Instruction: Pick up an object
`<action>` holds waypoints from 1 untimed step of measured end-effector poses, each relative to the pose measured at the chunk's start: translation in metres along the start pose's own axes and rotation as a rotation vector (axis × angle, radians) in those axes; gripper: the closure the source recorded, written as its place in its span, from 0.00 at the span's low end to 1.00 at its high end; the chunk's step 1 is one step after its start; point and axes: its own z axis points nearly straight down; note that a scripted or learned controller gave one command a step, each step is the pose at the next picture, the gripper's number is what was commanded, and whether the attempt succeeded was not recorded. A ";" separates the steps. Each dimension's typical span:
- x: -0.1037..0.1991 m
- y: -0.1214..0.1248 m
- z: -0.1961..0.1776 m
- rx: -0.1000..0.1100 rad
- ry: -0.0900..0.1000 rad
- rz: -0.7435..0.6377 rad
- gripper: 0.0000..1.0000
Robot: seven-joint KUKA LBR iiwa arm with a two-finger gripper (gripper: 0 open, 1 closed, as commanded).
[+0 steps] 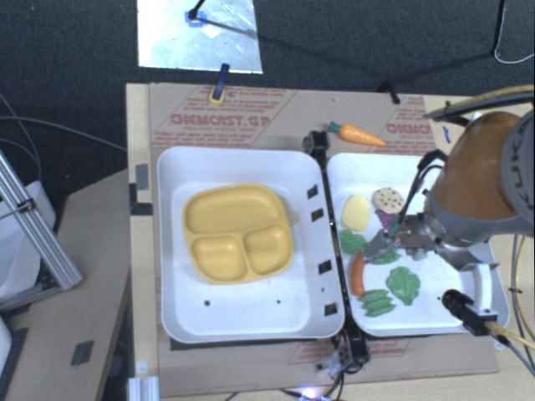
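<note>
The right white bin (422,320) holds several toy foods: a pale yellow piece (356,212), a round cookie (387,198), a purple piece (386,219), a green leafy piece (350,242), an orange-red carrot or sausage (358,274), a green pea pod (378,304) and a green leaf (405,284). My gripper (380,247) hangs low over the middle of this bin, just right of the green leafy piece and above another green piece (386,257). Its tips point left and down. Nothing shows clearly between them.
The left white bin (196,320) carries a yellow three-compartment tray (238,230). An orange toy carrot (359,134) lies on the cardboard behind the right bin. A black clip (316,143) sits at the bins' shared back corner. The arm's grey and orange body (481,182) overhangs the right bin's right side.
</note>
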 end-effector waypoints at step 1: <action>0.082 0.018 0.000 -0.002 0.002 -0.012 0.00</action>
